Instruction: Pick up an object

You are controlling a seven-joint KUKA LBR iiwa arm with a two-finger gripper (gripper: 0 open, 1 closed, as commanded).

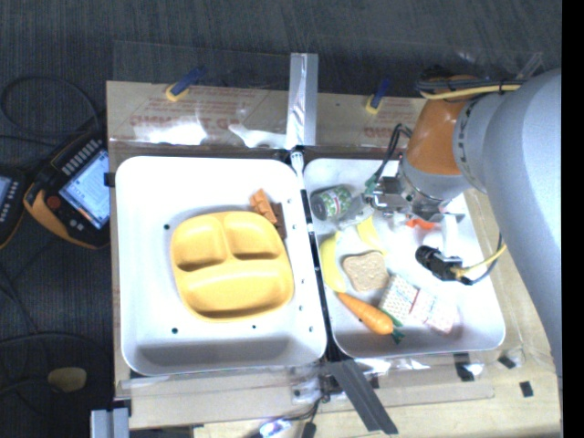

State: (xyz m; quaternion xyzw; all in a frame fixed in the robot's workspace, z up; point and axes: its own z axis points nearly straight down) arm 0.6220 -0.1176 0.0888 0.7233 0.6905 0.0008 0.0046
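Over the right bin [488,331], gripper [394,195] low beside a tipped can [331,201], finger spread not discernible; bread slice [364,270], carrot [365,313], carton [408,301] below; yellow tray [232,264] in left bin [137,336].

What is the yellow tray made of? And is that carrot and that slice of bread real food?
The yellow tray looks like moulded plastic: one even colour, smooth, soft shine, rounded compartments. The carrot looks like a plastic toy, with flat bright orange and a slick surface. The bread slice seems a toy too, maybe plastic or foam; its matte, evenly tan face leaves that open.
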